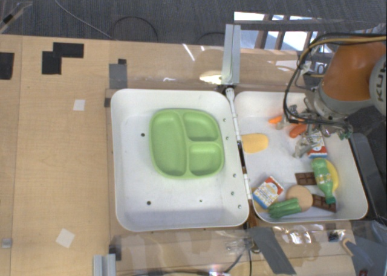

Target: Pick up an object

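Bears two shallow white bins side by side on the worktop [54,148]. In the left bin [130,208]: a green plate [186,143] with three compartments, lying flat near the middle, its compartments bare. In the right bin [357,205]: a loose scatter of toy foods. Near the dividing wall, a yellow-orange lump [255,142]; towards the far side, two small orange pieces [276,120], one of them partly under the arm. Along the near edge, a small white carton [268,191], beside it a green vegetable [284,208] touching a round tan disc [299,196]. Further right, a brown chocolate bar [305,178], a yellow banana [331,175] and a green bottle-like piece [325,187] lying close together. Reaching in from the right, the grey arm with the orange band [354,75]; hangs the claw [307,143] over the far right part of that bin, just beside a small red, white and blue pack [318,151]. Cannot tell whether the claw is apart or together, nor whether it touches anything.
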Available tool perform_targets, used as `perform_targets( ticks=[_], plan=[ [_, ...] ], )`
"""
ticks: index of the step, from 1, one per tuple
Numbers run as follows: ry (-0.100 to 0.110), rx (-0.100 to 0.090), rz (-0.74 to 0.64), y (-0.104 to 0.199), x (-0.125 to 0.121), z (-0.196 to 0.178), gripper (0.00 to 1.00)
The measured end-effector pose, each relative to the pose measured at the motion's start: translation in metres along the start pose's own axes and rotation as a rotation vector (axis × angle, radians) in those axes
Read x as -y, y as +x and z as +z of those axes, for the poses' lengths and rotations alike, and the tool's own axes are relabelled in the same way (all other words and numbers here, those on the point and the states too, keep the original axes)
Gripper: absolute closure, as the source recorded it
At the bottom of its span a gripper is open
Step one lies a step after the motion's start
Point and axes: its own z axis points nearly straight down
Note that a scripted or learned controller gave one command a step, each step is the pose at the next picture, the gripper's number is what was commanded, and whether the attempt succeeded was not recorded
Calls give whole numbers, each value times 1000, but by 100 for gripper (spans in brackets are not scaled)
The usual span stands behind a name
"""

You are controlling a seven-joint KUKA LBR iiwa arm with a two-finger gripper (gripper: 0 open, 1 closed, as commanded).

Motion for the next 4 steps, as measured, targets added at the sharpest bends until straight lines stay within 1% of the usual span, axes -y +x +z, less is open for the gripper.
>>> perform_targets(
  ticks=[1,2,3,4],
  plan=[
    [-2,0,14,16,7,0,0],
    [-4,1,231,-25,-27,1,0],
    [-3,0,202,22,-38,-1,0],
    [-11,-28,198,-42,-21,1,0]
  ],
)
